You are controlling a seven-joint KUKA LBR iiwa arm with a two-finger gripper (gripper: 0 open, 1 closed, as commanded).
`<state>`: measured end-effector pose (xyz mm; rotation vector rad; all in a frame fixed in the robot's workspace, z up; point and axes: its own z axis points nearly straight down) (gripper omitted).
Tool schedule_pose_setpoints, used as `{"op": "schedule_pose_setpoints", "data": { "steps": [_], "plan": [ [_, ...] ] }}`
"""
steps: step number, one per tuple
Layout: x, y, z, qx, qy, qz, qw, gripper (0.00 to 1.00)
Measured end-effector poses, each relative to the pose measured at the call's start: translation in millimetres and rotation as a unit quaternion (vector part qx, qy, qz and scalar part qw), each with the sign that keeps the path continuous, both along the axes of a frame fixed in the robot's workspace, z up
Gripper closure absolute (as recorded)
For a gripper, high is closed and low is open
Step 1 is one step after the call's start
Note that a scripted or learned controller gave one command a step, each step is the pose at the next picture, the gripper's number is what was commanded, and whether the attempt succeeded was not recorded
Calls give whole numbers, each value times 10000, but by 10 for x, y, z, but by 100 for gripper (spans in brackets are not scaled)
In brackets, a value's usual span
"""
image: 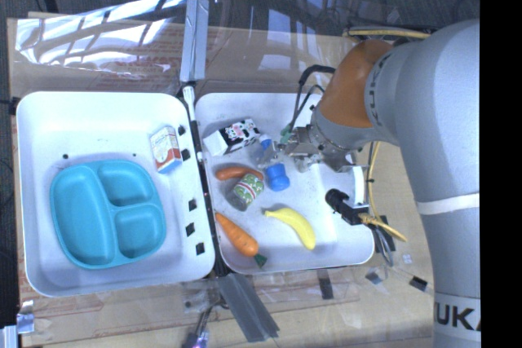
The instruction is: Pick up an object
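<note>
My gripper [283, 146] hangs low over the back middle of the right bin [342, 257], with the grey arm and its orange band reaching in from the right. Just below and left of it lies a small blue object [276, 176]; whether the two touch is unclear. A black-and-white cow-patterned carton [236, 134] sits to the gripper's left. A red sausage [232, 172], a green-labelled can [247, 189], a yellow banana [292, 225] and an orange carrot [237, 234] lie nearer the front.
The left bin [33, 126] holds a blue divided plate [108, 211] and a small red-and-white carton [165, 148] by the dividing wall. Clear plastic sheeting [106, 37] lies behind the bins.
</note>
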<state>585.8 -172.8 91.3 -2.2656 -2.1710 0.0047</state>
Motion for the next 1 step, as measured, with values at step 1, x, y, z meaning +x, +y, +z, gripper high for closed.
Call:
{"op": "schedule_pose_setpoints", "data": {
  "steps": [1],
  "plan": [
    [-1,1,97,1,12,23,10000,100]
  ]
}}
